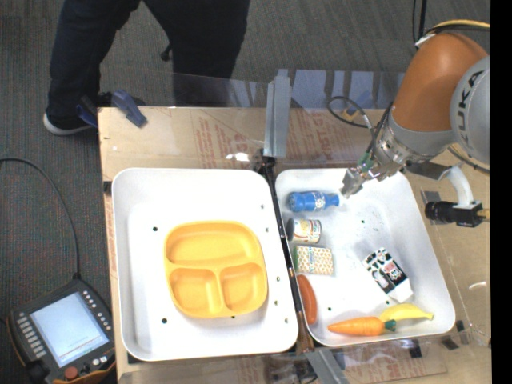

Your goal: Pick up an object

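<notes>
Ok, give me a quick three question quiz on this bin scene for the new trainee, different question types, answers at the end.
1. True or false: the yellow divided tray lies in the right bin.
2. Which lies closest to the gripper? A carrot B blue bottle C banana
3. Fill in: the black and white carton lies in the ___ bin.

Key: 1 false; 2 B; 3 right.

A divided tray point(214, 277) lies in the left bin point(128, 206); a bottle point(312, 202) lies in the right bin point(420, 238).
</notes>
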Robot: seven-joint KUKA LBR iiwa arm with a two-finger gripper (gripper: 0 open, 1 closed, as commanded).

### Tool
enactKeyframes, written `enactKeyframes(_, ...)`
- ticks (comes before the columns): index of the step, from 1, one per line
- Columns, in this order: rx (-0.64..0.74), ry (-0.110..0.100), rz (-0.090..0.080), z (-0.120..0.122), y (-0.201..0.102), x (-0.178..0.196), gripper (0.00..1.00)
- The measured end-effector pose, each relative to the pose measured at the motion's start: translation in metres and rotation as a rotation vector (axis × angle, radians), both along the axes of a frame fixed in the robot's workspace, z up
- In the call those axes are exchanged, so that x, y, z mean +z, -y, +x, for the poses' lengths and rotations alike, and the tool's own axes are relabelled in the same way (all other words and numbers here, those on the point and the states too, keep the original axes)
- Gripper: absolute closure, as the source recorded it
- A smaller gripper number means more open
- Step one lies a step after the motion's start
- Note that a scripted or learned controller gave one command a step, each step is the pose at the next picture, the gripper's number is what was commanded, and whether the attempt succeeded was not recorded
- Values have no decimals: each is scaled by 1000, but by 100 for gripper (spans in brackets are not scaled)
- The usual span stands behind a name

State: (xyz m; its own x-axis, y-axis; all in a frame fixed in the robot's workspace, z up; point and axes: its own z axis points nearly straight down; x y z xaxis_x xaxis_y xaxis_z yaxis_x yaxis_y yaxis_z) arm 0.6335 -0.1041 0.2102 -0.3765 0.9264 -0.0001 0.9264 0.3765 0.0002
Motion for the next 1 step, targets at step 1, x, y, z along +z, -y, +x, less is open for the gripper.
enactKeyframes(1, 0, 0, 0, 0, 0, 0, 0)
